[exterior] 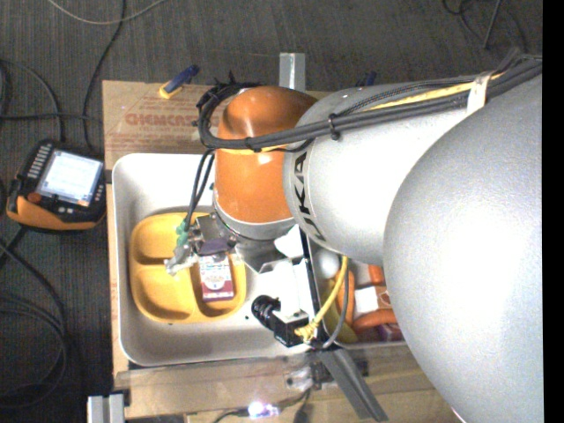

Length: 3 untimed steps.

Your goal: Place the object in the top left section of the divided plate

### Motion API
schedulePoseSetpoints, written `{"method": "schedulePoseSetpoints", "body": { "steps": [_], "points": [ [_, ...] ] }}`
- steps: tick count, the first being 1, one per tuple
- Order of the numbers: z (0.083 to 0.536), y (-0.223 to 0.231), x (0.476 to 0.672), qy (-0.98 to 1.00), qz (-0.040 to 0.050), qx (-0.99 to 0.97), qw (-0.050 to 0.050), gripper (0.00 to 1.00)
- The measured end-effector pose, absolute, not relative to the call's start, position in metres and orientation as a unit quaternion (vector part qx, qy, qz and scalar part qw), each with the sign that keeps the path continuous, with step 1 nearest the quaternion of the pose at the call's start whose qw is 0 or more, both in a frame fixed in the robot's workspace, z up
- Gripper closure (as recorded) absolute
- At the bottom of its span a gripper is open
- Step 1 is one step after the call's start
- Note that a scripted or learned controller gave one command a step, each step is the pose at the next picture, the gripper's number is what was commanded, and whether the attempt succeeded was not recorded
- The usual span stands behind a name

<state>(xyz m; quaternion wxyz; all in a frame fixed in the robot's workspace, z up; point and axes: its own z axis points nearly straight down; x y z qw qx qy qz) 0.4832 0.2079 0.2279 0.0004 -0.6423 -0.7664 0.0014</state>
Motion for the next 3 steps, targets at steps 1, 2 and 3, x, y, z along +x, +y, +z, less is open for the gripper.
{"method": "schedulePoseSetpoints", "body": {
  "steps": [1, 2, 3],
  "points": [
    [0.177, 0.149, 0.483, -0.879, 0.0013, -0.477, 0.001, 0.00],
    [0.185, 0.152, 0.483, -0.880, 0.0004, -0.476, 0.003, 1.00],
    [0.238, 0.149, 0.484, -0.896, -0.0002, -0.444, 0.001, 1.00]
  ]
}}
